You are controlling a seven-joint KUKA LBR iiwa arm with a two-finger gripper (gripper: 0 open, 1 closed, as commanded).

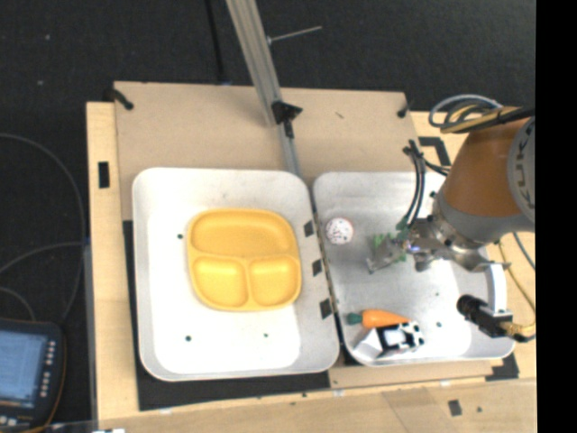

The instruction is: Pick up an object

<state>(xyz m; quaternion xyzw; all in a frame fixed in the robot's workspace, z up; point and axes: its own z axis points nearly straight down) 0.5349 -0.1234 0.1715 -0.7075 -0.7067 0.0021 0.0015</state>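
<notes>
In the right bin [451, 305] lie a small white ball with speckles [339, 231] near the left wall, an orange carrot [383, 317] at the front, and a black and white block [397, 338] just below the carrot. My gripper [386, 256] hangs over the middle of the right bin, to the right of the ball and above the carrot. Nothing shows between its grey fingers. The arm's orange band [482, 174] rises at the right.
The left bin [162, 332] holds a yellow divided plate [243, 258]. A slanted metal pole [261, 70] stands behind the bins. A black fitting [482, 316] lies at the right bin's right edge. A tablet [27, 368] sits at the far left.
</notes>
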